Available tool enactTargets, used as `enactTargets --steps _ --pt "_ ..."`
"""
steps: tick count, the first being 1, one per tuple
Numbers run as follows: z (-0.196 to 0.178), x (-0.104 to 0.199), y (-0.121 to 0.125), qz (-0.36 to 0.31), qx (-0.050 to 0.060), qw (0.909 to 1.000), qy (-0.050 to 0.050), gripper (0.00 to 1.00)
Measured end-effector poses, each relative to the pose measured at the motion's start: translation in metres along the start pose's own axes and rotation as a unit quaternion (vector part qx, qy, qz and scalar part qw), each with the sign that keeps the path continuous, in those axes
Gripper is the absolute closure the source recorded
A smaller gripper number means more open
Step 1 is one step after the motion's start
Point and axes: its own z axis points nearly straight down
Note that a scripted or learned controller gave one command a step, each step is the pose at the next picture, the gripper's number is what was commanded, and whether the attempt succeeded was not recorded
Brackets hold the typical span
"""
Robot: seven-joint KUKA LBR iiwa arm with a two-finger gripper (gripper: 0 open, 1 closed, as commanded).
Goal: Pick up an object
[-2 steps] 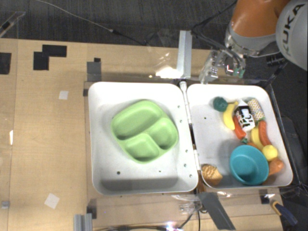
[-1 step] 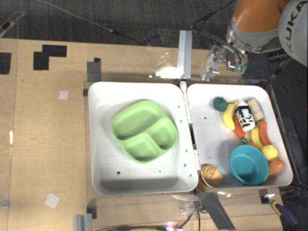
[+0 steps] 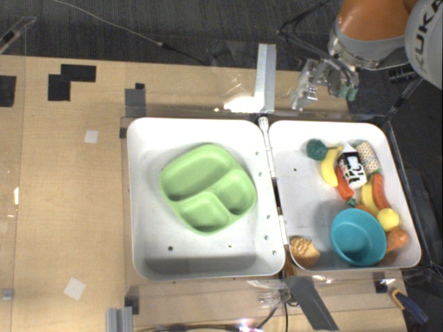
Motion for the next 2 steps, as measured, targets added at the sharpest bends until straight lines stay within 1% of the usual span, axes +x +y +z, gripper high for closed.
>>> enactTargets --steps 1,2 --pt "0.084 0.049 -0.054 -0.019 0.006 0.9993 0.033 1.00" --pt "0.046 0.021 0.010 0.006 0.005 0.9996 0.028 1.00"
